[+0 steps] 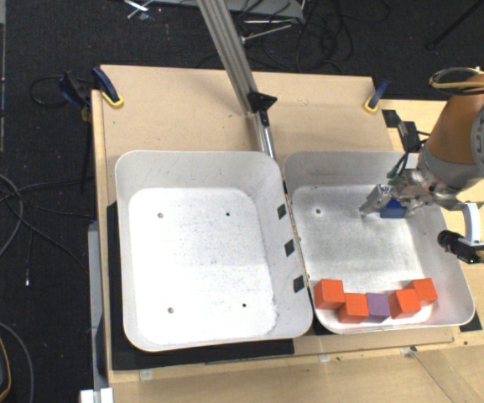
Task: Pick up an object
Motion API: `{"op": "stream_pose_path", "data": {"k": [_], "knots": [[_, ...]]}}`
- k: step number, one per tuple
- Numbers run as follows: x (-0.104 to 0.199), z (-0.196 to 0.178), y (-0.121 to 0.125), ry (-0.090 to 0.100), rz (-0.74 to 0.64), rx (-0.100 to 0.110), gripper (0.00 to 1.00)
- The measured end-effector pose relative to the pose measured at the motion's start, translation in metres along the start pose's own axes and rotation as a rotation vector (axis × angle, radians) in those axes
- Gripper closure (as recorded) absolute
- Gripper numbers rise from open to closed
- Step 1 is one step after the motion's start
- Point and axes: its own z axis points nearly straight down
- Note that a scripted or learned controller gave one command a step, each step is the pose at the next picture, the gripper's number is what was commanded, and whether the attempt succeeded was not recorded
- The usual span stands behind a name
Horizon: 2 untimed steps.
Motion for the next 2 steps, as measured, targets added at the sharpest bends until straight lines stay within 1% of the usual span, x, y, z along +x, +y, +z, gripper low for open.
{"op": "stream_pose_path", "data": {"k": [1, 2], "knots": [[0.024, 0.002, 0.059, 0.006, -0.002, 0.001, 0.00], [0.058, 0.002, 0.025, 0.010, 0.000, 0.011, 0.00]]}}
